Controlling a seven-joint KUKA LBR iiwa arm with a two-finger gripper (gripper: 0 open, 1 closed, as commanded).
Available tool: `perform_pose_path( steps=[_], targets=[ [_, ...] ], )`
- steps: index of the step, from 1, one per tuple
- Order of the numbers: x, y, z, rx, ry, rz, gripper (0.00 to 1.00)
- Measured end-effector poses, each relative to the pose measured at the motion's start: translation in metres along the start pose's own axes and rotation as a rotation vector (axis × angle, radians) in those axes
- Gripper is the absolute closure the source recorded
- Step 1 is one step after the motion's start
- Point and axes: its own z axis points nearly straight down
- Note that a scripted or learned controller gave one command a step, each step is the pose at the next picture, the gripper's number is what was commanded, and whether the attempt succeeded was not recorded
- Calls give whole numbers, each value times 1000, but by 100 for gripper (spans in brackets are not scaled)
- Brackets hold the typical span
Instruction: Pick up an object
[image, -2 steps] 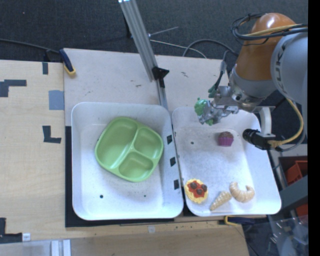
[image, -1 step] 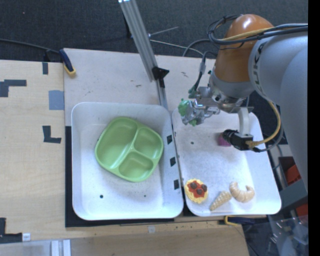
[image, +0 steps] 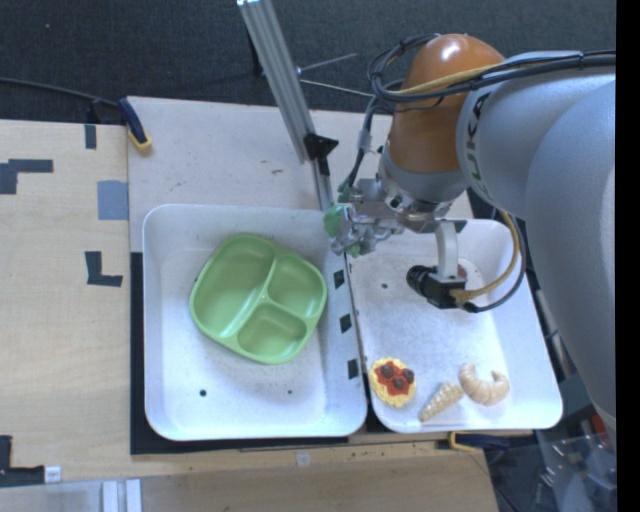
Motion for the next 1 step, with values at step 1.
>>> perform_pose_path(
  steps=[1],
  targets=[
    [58,2,-2,-1,1,-1,100]
  ],
)
